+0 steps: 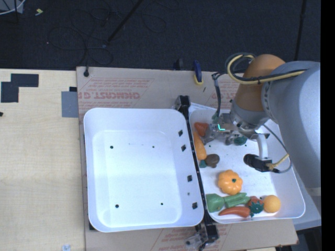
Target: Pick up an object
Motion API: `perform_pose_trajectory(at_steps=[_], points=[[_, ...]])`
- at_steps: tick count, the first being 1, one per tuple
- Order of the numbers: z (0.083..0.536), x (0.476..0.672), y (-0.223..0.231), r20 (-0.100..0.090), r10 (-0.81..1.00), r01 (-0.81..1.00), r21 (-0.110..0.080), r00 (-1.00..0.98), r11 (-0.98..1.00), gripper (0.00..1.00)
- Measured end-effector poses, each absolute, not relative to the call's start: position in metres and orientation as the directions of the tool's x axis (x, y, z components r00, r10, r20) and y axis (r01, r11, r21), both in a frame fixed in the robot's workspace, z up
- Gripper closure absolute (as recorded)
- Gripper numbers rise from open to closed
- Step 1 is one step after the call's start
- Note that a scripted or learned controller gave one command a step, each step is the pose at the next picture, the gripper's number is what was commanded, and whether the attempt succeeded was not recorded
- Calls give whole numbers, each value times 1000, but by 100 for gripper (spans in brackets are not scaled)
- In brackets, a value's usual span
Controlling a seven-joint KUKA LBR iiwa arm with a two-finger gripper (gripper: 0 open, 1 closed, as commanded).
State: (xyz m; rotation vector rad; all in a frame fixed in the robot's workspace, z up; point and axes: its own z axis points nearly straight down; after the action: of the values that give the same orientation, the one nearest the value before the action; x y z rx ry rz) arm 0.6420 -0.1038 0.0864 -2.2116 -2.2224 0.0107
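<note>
Candidate objects all lie in the right bin (293,205): an orange carrot-like piece (199,148) along its left wall, a small brown item (212,160) just beside it, a small pumpkin (230,182) near the middle, and along the near edge a green vegetable (226,200), a red pepper (235,212) and an orange fruit (271,203) close together. Each rests on the bin floor; none is lifted, and no object can be seen between any fingers. The pincer (225,132) is low over the far left part of this bin, just above the carrot-like piece and the brown item, with the grey arm (293,109) and its orange band (261,67) reaching in over the bin's far right corner. Whether the pincer is open or closed cannot be told: wrist hardware and cables cover it, and a green light glows there. Judgement: the task is at the approach or grasp-attempt stage; securing and raising an object remain to be done. Which item is targeted is uncertain, though the carrot-like piece or the brown item is nearest. The left bin (99,140) sits alongside, touching the right bin at the central divider, both on a cardboard sheet (125,90) upon the bench (36,166). The far edge of the right bin is hidden beneath the arm, and a dark fitting (257,162) beside the wrist is unclear in purpose.
</note>
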Motion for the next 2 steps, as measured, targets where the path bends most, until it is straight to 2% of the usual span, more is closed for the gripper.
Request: perform_pose_trajectory(at_steps=[1,2], points=[[155,639,-178,-1,1000,1000,0,0,0,0],[87,633,-215,-2,1000,1000,0,1,-1,0]])
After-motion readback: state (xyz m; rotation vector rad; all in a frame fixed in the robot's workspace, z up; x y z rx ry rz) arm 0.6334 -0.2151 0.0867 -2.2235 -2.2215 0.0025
